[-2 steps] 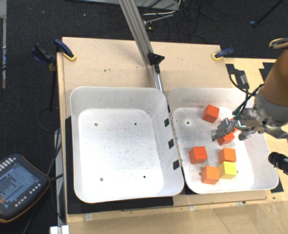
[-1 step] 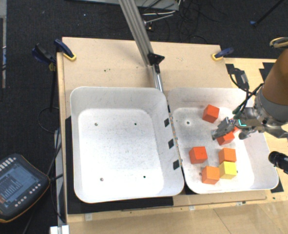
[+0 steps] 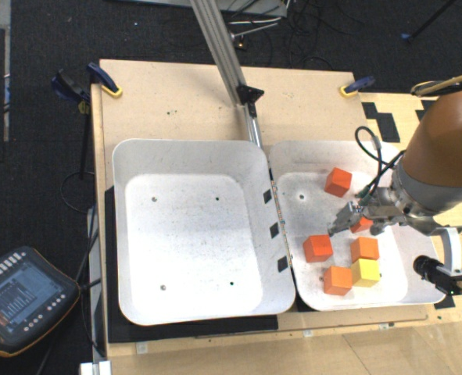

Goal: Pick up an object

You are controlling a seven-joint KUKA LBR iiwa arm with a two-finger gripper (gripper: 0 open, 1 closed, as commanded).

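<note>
Claw [image 3: 354,222] hangs low inside the right bin [image 3: 309,295], its metal fingers spread around a small orange block [image 3: 363,225] near the bin's middle; whether they grip it cannot be told. Behind it the arm [image 3: 442,155] slants in from the bench's [image 3: 176,100] right edge, orange band uppermost. Other cubes lie loose in the bin: one orange cube [image 3: 338,182] toward the far wall, another [image 3: 318,248] left of centre, and two orange [image 3: 338,280] [image 3: 364,249] with a yellow cube [image 3: 367,272] by the near wall.
</note>
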